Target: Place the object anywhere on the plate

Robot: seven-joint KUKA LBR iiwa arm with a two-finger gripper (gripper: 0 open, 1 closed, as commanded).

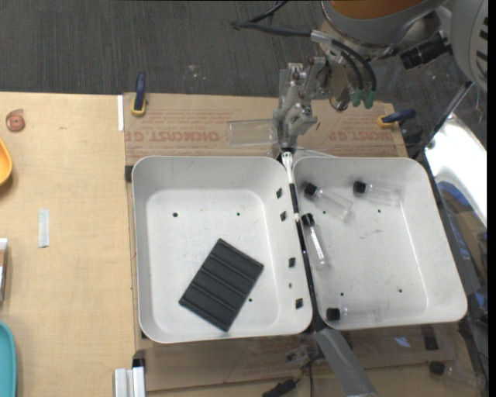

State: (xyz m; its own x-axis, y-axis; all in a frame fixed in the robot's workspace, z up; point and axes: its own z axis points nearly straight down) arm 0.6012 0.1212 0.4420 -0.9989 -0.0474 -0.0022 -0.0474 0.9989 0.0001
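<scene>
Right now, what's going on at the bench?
The arm's end effector hovers above the far rim where the two white bins meet, and nothing shows between its fingers. The dark ribbed plate lies in the left bin. Several clear tubes with black caps lie loose in the right bin, so no object is on the plate yet.

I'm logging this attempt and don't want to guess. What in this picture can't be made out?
- Gripper: small and blurred above the bins' far edge; the finger state and any load are unclear.
- Clear tubes in the right bin: see-through against white, so their outlines and count are uncertain.
- Dark ridged plate in the left bin: its material is unclear.
- Arm: cut off by the top edge.
</scene>
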